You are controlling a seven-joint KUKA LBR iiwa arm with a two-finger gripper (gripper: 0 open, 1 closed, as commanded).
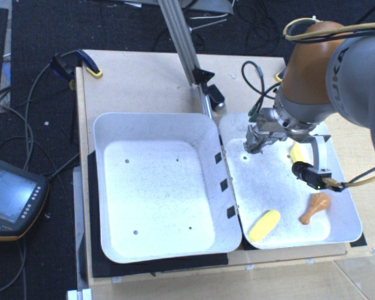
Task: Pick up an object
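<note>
A pale wooden worktop (pixel 144 80) stands on a dark floor strewn with cables, a pendant (pixel 12 199) lying off to its left. Two white bins sit side by side on it. The left bin (pixel 106 127) holds nothing but speckles. The right bin (pixel 344 220) holds a yellow corn cob (pixel 264 225) near its front edge, an orange-brown drumstick (pixel 315 208) just to the right of it, and a yellow piece (pixel 298 152) farther back, partly hidden by the arm (pixel 337 67). The tool (pixel 255 141) hangs over the bin's back left part, well apart from the cob; whether it is open or grips anything cannot be told.
</note>
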